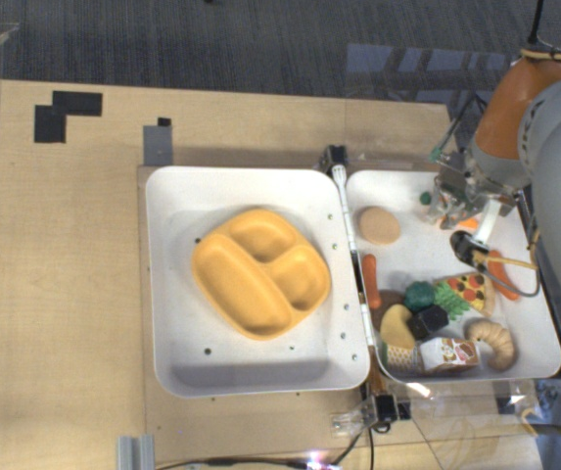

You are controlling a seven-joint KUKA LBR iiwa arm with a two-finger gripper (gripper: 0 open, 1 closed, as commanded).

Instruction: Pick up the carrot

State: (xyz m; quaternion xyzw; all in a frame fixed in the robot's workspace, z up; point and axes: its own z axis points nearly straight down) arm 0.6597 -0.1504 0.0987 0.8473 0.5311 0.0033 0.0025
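A slim orange-red stick (368,278), which I take to be the carrot, lies along the left wall of the right bin (412,248), pointing front to back. A second orange piece (504,282) lies near that bin's right wall, beside a pizza slice (471,291). My gripper (453,210) hangs over the bin's back right part, well to the right of the stick and just behind the second orange piece. Nothing shows between its fingers, and the wrist hides their tips.
The left bin (177,360) holds a yellow divided plate (260,272). In the right bin lie a tan bun (379,226), a green broccoli (420,295), a black block (432,321), a yellow lump (396,324), a croissant (491,339) and a small carton (446,353).
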